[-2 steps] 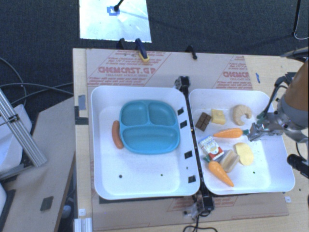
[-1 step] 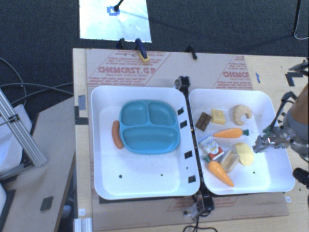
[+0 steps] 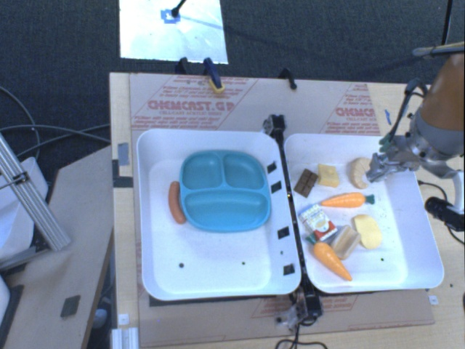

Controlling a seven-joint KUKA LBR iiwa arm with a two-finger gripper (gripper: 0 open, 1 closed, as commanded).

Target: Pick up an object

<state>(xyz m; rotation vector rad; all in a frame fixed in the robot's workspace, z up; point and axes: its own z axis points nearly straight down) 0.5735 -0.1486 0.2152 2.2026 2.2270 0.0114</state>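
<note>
Grey arm (image 3: 436,133), orange band (image 3: 445,97), seemingly metallic fingers (image 3: 378,170).

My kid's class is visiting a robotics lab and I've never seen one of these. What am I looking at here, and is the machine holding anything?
One camera looks down at a slant on a bench with two shallow white bins. The grey arm reaching in from the right is the robot; its gripper hangs over the right bin, beside a pale round toy. Whether it holds anything is not clear from here. The right bin holds toy food: two carrots, a brown block, a yellowish cube, a small packet, a potato-like piece. The left bin holds a blue divided plate and a sausage.
</note>
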